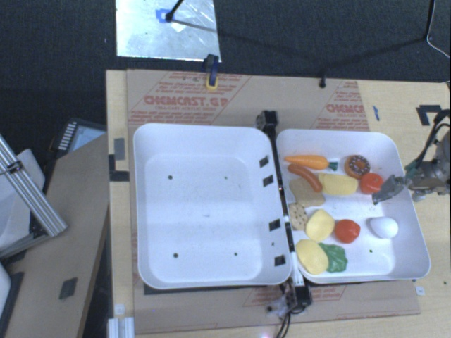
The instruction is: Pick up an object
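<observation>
Claw (390, 189): grey and dark metal, with a pointed tip.
Wrist part: a blocky grey piece with a small green spot on it.
Cable: thin and dark, seen looped above the wrist.

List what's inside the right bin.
The right bin holds a carrot, sausage, donut, two tomatoes, an egg, a cracker and yellow pieces. A green leaf is partly covered by one yellow piece.
</observation>
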### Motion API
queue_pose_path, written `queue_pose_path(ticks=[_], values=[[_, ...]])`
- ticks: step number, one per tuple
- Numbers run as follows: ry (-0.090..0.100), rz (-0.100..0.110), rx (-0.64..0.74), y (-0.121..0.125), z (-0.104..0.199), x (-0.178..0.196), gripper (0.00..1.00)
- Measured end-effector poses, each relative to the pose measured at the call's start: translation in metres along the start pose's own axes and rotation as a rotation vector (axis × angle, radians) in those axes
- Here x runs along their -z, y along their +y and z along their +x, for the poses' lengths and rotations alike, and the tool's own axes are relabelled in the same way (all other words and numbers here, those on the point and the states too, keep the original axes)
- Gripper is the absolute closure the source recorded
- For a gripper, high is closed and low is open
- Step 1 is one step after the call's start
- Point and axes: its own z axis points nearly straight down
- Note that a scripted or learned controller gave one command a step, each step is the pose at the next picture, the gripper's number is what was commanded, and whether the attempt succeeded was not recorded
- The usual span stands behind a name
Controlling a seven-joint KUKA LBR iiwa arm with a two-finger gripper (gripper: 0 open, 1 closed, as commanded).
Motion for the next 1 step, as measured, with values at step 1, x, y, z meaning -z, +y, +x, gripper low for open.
queue_pose_path(ticks=[1], values=[[0.007,0.008,0.004,-0.0136,0.0603,-0.1443,0.00]])
